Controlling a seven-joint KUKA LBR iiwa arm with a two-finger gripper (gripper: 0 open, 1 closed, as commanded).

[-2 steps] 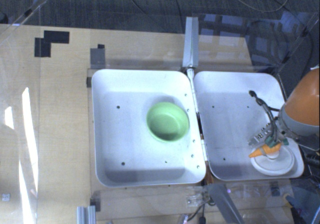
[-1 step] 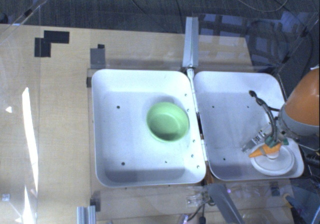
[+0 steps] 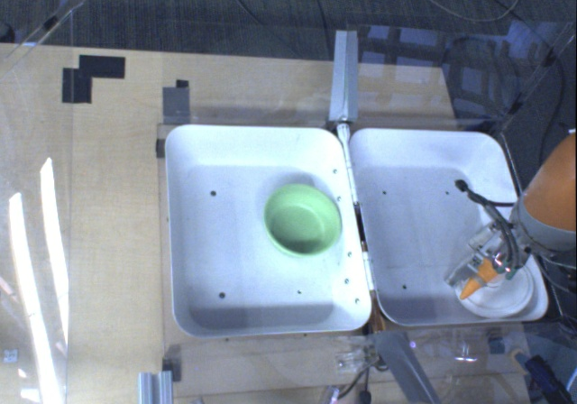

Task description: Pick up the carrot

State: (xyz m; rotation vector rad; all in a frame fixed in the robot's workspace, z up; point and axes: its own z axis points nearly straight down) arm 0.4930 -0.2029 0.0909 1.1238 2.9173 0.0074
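Observation:
The small orange carrot (image 3: pixel 475 284) is in the right bin (image 3: pixel 415 168), near its front right corner. My gripper (image 3: pixel 488 265) reaches in from the right, and the carrot's upper end sits between its pale fingers. The fingers are shut on the carrot, whose pointed tip sticks out down and to the left. The grey arm with its orange band (image 3: pixel 552 190) rises over the bin's right wall.
A green bowl (image 3: pixel 303 218) sits in the left bin (image 3: pixel 207 168), close to the divider between the bins. A white round dish (image 3: pixel 505 299) lies just below the carrot in the right bin's front right corner. A black cable (image 3: pixel 476 198) runs from the arm.

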